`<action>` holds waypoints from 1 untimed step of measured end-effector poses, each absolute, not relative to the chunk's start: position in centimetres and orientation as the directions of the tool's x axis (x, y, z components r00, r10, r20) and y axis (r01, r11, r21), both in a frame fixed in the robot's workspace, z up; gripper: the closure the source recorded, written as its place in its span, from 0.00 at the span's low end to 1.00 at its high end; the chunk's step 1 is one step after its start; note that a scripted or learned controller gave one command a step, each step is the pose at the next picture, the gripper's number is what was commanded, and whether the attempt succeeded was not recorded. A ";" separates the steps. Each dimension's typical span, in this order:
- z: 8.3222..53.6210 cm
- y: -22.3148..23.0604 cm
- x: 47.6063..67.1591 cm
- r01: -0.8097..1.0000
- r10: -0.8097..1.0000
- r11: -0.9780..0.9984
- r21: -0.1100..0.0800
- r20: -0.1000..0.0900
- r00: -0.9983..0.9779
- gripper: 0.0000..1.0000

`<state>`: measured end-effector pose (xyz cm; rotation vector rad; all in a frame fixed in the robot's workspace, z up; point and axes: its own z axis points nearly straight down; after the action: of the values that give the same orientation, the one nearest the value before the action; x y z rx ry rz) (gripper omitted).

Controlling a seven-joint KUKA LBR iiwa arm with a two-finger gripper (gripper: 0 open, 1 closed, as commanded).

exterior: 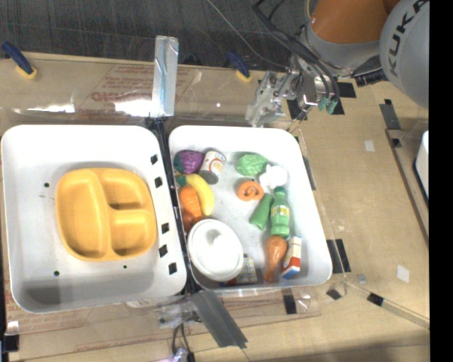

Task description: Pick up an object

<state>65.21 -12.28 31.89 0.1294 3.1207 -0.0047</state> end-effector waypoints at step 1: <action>27.5 -9.5 61.1 -0.053 -0.053 0.999 0.000 0.001 -0.999 1.00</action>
<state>61.08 -9.52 27.51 -0.0834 3.1413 0.0005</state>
